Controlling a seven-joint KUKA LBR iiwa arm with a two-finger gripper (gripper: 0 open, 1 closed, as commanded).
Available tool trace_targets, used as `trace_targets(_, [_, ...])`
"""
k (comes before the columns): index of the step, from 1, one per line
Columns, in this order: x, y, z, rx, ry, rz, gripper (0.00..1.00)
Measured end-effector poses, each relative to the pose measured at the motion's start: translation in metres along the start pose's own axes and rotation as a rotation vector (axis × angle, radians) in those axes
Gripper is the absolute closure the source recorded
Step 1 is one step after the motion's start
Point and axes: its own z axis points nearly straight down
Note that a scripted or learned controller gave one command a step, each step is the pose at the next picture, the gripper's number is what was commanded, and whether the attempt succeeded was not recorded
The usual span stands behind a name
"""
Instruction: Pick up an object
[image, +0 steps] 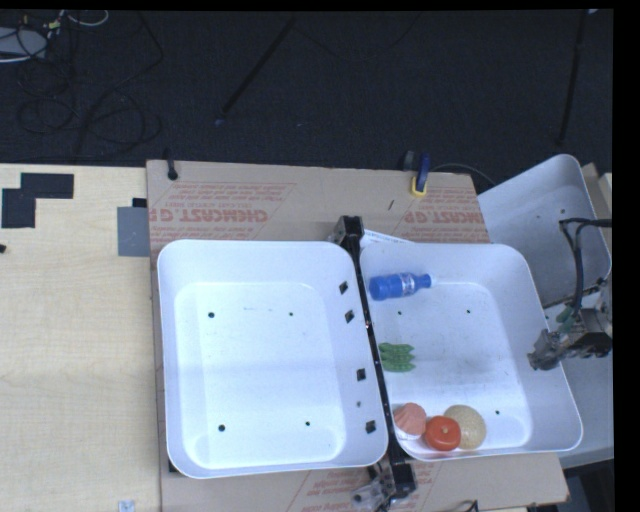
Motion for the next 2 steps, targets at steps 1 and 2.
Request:
trace_targets(1, [-0.001, 0.014, -0.104, -0.021, -0.009, -0.003, 1.00])
trace_targets(2, [0.001, 0.000, 0.006, -0.001, -0.001, 0.000, 1.00])
